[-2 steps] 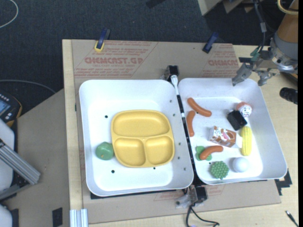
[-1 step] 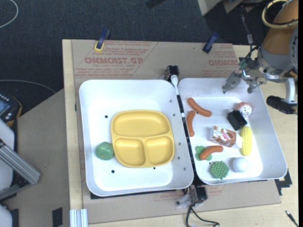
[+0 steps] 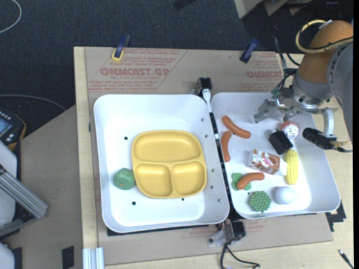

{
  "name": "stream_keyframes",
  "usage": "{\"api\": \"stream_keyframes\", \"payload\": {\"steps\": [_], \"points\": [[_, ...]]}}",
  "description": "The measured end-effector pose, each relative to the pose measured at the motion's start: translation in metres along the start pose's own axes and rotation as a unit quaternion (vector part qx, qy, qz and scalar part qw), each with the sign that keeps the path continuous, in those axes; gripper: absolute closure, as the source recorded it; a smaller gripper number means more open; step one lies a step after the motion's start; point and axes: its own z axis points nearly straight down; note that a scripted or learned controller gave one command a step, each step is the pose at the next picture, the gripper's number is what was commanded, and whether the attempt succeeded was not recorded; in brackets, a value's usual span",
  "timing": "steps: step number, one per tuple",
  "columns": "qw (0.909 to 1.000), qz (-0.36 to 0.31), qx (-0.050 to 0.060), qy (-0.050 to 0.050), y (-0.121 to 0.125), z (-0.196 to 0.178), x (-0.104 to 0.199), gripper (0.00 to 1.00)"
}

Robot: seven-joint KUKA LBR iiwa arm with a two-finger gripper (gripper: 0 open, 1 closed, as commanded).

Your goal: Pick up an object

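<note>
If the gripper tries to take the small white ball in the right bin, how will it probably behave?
The white ball looks round and smooth, so it would probably roll away if nudged off-centre. It lies near the right bin's front wall, beside the corn cob and the green bumpy toy, which may stop it. It seems small, so likely light.

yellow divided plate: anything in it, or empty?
Empty. All three compartments of the yellow divided plate show bare yellow. The green apple lies outside it in the left bin, by the plate's left edge.
</note>
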Motion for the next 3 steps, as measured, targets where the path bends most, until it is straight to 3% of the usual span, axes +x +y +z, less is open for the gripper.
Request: {"api": "stream_keyframes", "payload": {"steps": [1, 2, 3], "points": [[1.0000, 0.000, -0.002, -0.001, 0.000, 0.003, 0.001, 0.00], [1.0000, -0.001, -0.004, -0.002, 0.001, -0.009, 0.001, 1.00], [1.0000, 0.001, -0.007, -0.002, 0.002, -0.056, -0.006, 1.00]]}}
